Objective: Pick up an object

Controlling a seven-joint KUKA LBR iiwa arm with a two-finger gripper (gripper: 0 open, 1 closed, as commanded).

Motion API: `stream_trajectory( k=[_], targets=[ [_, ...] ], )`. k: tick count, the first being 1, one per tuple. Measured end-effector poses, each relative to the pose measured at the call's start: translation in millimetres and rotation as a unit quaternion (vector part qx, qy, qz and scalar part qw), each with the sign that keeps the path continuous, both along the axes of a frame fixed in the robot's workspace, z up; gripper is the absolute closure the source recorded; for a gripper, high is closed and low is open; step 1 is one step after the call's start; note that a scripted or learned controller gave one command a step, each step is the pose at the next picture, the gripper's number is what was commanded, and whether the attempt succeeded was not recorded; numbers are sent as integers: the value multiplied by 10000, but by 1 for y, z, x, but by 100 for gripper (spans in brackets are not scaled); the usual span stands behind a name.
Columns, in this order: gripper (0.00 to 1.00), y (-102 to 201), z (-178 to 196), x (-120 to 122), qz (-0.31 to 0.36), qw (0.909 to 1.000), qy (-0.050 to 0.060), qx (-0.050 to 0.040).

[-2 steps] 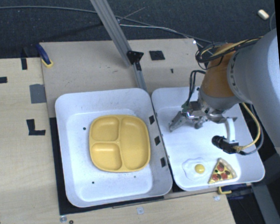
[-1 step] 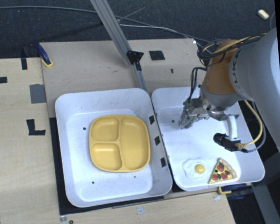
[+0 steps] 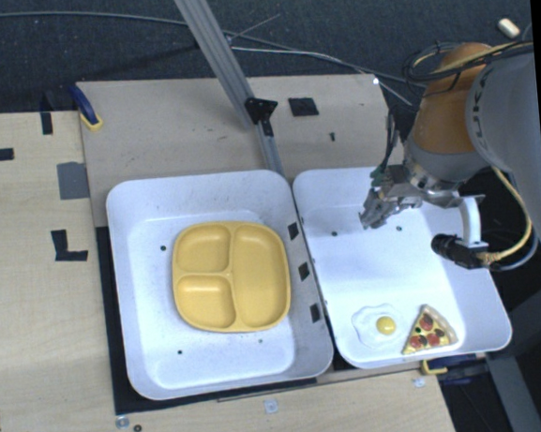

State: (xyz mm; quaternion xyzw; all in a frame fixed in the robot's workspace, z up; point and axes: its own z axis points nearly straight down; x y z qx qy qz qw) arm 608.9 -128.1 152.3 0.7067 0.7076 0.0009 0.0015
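I see the gripper over the far part of the right bin, but its fingers are too small and blurred for me to tell their gap. In that bin's near corner lie a fried egg and, just beside it, a pizza slice.
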Motion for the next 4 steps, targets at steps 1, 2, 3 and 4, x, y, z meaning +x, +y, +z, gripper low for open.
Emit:
stream_trajectory(
  k=[1, 2, 3, 4],
  targets=[
    [100, 4, 61, 6, 4, 10000, 0, 0],
    [100, 4, 59, 6, -1, 10000, 22, 1],
    [100, 54, 52, 1, 18, 10000, 30, 6],
    [100, 105, 47, 6, 22, 10000, 30, 8]
  ],
)
